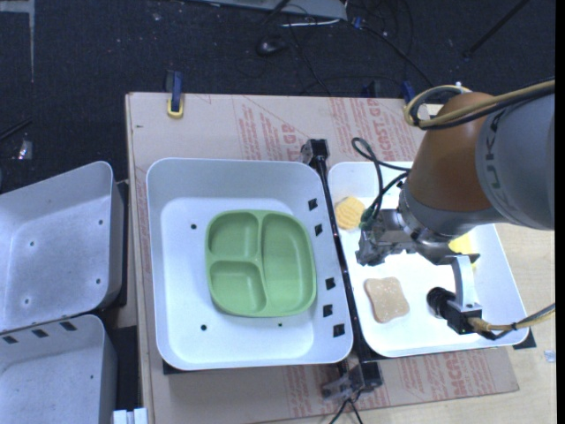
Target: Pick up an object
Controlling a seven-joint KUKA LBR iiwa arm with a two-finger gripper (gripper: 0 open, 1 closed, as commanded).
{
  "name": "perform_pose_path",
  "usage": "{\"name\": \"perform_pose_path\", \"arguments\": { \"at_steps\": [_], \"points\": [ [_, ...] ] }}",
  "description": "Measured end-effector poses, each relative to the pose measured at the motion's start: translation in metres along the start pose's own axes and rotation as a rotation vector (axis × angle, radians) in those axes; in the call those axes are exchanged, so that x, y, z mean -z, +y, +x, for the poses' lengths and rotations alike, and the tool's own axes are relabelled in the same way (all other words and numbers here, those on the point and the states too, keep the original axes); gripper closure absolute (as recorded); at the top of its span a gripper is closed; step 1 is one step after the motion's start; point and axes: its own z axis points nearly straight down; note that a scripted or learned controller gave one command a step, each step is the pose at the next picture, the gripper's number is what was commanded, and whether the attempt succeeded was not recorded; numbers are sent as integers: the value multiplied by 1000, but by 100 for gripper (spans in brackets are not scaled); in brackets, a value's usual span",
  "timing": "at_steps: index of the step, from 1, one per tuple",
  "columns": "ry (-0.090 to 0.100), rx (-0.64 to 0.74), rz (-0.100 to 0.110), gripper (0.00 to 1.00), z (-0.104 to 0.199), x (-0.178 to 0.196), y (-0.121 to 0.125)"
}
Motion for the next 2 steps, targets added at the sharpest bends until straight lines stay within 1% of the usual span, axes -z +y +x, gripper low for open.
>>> {"name": "perform_pose_path", "arguments": {
  "at_steps": [2],
  "points": [
    [0,1,-1,100,103,-3,8]
  ]
}}
